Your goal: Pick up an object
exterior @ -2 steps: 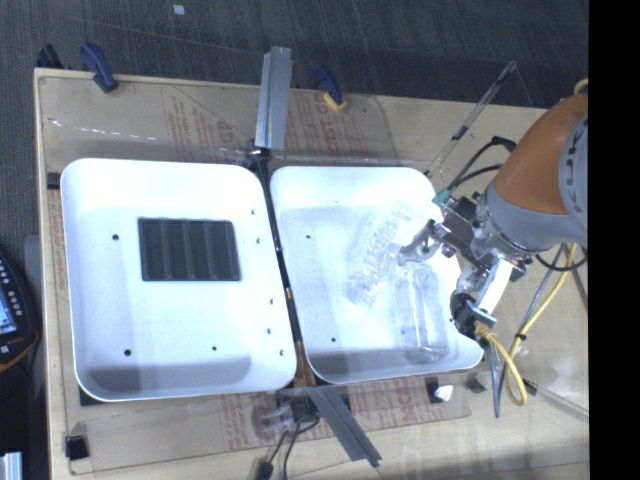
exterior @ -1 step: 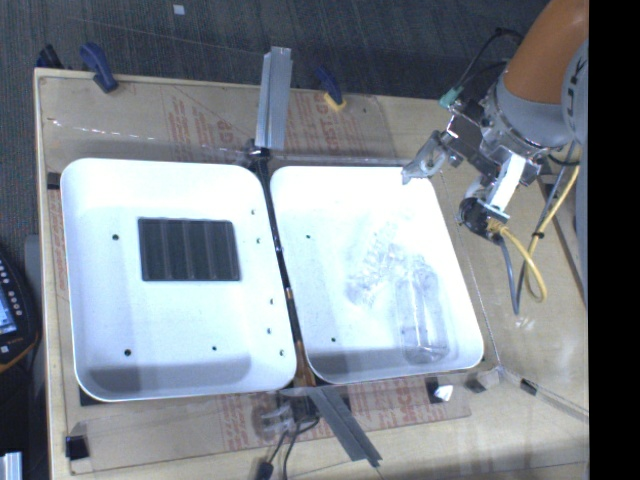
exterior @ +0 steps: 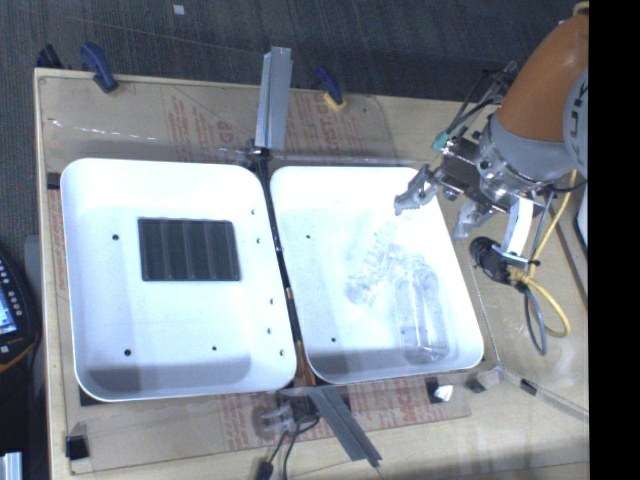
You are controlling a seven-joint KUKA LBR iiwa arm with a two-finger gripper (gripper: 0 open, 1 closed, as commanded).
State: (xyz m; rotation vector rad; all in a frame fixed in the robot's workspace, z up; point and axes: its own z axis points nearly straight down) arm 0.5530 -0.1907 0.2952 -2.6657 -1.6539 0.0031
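A clear plastic bottle [exterior: 421, 316] lies in the right bin [exterior: 300, 298], near its front right corner. Beside it, toward the middle of that bin, sits a crumpled piece of clear plastic [exterior: 374, 263]. A dark grey ridged rectangular block [exterior: 188, 249] lies flat in the left bin [exterior: 90, 348]. My gripper [exterior: 436, 214] hangs over the right bin's back right corner, above and behind the clear items. It is open, with nothing between its fingers.
A metal post [exterior: 273, 98] stands behind the gap between the bins, and a metal bracket [exterior: 335, 423] sits in front of it. Blue clamps [exterior: 100, 68] hold the board's back edge. Yellow and black cables [exterior: 530, 278] hang to the right of the right bin.
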